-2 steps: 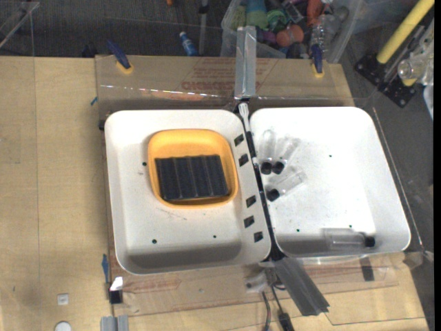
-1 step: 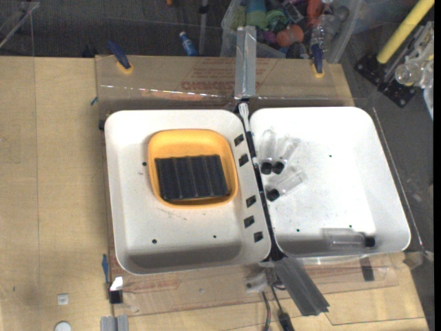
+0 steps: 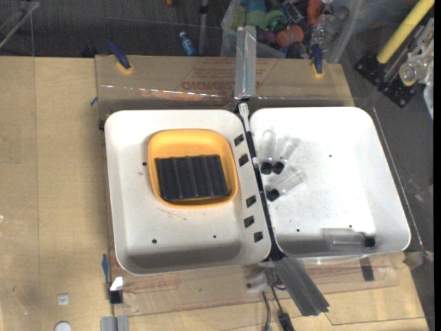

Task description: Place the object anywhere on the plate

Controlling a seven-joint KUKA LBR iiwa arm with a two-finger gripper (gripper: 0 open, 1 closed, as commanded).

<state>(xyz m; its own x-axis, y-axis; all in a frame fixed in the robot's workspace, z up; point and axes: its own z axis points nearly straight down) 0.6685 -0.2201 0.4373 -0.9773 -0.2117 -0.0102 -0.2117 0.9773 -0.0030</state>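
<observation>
An orange plate [image 3: 187, 141] with rounded corners lies in the left bin [image 3: 127, 185], slightly toward its back. A black ribbed rectangular object [image 3: 191, 176] lies flat on the plate, covering its middle and front part. In the right bin [image 3: 344, 164], several clear vials with black caps lie on their sides. A small cluster of vials [image 3: 277, 149] is close to the divider, one vial [image 3: 288, 183] lies just below it, and another vial [image 3: 346, 238] sits at the front edge.
A black divider strip [image 3: 249, 185] with clips runs between the two bins. A clear box of colourful toys [image 3: 289, 9] stands behind the bench. A yellow tube [image 3: 410, 23] and metal hardware [image 3: 415, 66] are at the upper right, outside the bins.
</observation>
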